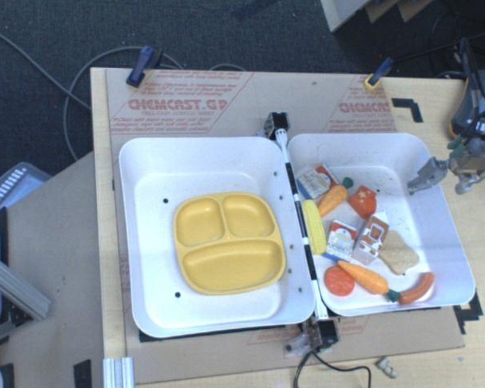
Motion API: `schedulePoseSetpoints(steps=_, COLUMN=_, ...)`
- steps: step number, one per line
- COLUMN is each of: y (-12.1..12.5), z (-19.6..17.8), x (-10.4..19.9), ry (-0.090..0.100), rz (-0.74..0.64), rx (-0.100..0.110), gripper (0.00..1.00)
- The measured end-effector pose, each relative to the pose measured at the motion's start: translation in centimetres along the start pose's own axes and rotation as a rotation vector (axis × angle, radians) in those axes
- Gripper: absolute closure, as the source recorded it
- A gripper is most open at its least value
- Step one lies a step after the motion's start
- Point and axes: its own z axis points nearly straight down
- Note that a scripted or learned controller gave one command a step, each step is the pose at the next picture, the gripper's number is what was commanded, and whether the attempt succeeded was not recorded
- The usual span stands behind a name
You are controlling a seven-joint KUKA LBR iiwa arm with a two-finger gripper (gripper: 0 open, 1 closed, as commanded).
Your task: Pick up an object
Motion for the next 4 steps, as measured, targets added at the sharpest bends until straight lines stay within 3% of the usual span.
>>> schedulePoseSetpoints(steps=1, y=5.4, z=8.7, x=2.2, ry=0.002, rz=-0.001, rx=0.002, gripper=0.0)
schedulePoseSetpoints(steps=2, y=6.0, z=16.1, x=5.9, ry=0.002, rz=-0.001, rx=0.003, gripper=0.0)
schedulePoseSetpoints(steps=3, y=6.2, z=14.8, x=5.9, ry=0.0, rz=-0.002, rx=-0.005, gripper=1.0)
schedulePoseSetpoints(steps=4, y=3.1, z=6.0, x=11.8, ry=0.0, rz=-0.001, rx=-0.002, gripper=1.0)
